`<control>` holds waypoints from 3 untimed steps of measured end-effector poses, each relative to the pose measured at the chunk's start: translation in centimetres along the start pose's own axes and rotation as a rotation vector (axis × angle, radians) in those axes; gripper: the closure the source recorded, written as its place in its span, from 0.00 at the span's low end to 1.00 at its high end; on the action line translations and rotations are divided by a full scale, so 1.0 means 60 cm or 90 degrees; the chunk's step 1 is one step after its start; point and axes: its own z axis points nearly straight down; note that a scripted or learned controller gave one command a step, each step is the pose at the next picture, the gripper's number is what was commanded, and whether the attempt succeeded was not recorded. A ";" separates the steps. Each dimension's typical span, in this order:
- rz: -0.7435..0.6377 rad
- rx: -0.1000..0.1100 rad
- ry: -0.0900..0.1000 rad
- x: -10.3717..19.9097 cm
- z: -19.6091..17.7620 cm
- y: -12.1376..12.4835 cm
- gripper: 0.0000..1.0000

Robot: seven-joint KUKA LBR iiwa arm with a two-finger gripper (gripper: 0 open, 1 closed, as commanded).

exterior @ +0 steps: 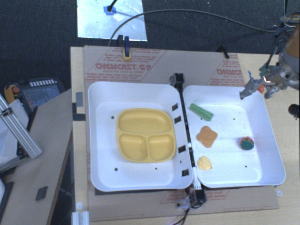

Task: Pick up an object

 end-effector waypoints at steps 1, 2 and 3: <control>-0.002 -0.008 -0.002 0.001 -0.013 0.004 0.00; -0.003 -0.006 -0.002 0.001 0.062 0.019 0.00; -0.004 -0.006 -0.002 -0.006 0.152 0.035 0.00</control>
